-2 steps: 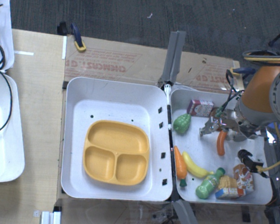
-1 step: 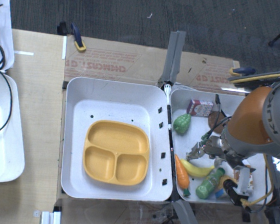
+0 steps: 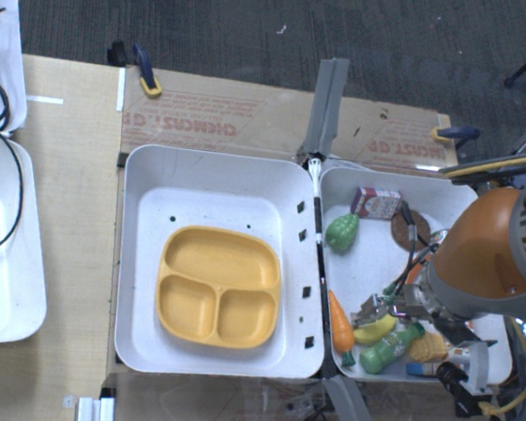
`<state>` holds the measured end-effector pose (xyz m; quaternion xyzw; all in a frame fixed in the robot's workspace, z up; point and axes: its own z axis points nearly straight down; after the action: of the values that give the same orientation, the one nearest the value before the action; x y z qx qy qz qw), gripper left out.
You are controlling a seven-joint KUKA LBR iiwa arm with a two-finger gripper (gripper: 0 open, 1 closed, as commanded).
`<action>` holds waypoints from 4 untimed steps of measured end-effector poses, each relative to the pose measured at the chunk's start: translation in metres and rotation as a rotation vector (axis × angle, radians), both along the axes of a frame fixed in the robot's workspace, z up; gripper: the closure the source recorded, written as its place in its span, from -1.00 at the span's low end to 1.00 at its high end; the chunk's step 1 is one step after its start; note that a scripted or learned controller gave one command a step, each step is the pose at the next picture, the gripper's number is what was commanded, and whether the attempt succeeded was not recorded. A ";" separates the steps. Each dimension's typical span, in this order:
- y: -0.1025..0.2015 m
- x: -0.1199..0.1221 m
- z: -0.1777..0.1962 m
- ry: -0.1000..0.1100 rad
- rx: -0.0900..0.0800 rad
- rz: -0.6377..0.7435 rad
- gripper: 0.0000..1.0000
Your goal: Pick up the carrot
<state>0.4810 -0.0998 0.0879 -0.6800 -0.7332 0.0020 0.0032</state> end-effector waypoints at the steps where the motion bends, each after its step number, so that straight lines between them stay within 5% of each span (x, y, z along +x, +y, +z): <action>1: 0.085 -0.003 0.100 -0.001 -0.002 0.096 -1.00; 2: -0.005 -0.005 0.037 0.001 0.000 0.103 -1.00; 3: 0.068 0.017 0.100 -0.001 -0.001 0.174 -1.00; 4: -0.006 0.000 0.000 -0.003 0.000 0.420 -1.00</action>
<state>0.4814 -0.1059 0.0884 -0.5124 -0.8588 0.0016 0.0018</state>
